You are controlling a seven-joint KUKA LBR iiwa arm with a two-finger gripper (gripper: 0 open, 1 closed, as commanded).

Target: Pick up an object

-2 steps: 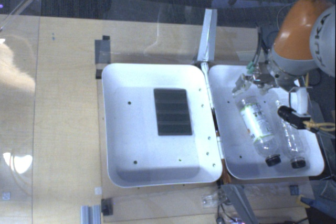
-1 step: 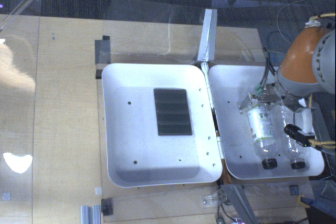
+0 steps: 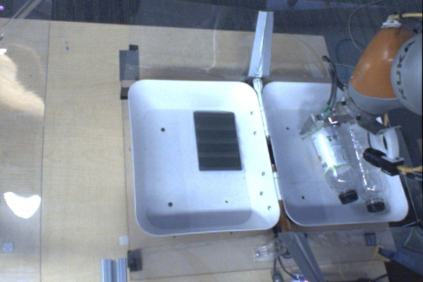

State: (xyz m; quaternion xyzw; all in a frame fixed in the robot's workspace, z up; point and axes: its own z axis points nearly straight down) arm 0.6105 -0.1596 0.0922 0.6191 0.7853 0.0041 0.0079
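Two clear plastic bottles point(image 3: 344, 162) in the right bin point(image 3: 291, 142), black caps toward the near rim.
Both lie lengthwise, far ends under the grey arm point(image 3: 390, 76); black ridged block point(image 3: 217, 141) occupies the left bin point(image 3: 152, 142).

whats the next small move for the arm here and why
Probably lower the pincer a little and centre it over the near clear plastic bottle. The arm sits over the right bin, just above the bottles' bases, and two bottles lie side by side there, caps toward the front rim. Nothing looks lifted yet. The dark ridged slab in the left bin is farther away.
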